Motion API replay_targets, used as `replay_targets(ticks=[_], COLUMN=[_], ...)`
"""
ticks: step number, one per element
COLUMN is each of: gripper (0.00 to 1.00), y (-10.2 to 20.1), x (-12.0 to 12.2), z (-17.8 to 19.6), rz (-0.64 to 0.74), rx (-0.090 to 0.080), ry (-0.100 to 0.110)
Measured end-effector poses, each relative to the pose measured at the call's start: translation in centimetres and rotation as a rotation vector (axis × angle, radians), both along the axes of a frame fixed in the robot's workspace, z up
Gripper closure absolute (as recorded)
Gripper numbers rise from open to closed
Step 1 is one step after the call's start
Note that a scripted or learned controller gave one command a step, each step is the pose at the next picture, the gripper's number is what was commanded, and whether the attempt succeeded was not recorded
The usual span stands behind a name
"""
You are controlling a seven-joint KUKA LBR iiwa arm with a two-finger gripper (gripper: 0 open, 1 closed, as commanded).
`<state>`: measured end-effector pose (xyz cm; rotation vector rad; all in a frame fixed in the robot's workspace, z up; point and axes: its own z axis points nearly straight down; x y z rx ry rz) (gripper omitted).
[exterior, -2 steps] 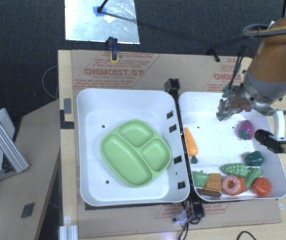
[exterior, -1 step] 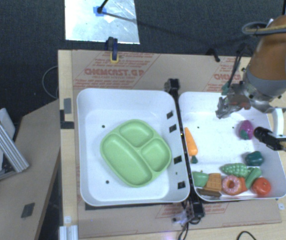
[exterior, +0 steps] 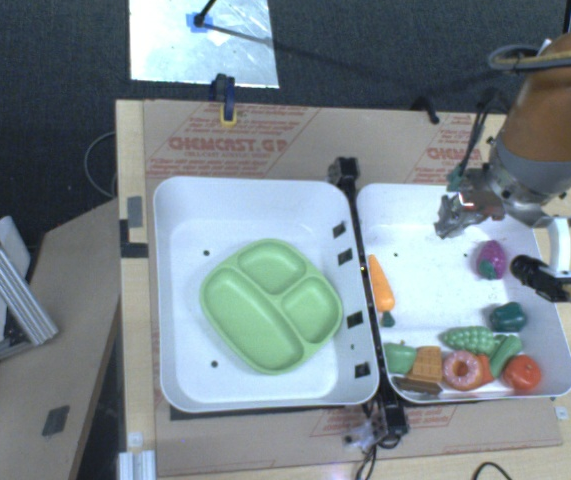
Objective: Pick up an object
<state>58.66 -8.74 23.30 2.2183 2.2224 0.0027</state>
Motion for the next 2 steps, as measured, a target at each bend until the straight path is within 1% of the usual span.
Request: replay_targets(ticks=[1,2], gripper=[1.0,1.0], y=[0.04,0.92], x=[-0.03,0.16], z=[-1.72,-1.63], rz=[-0.001,0.003], rx=[-0.001,0.0], ry=[0.001,0.001])
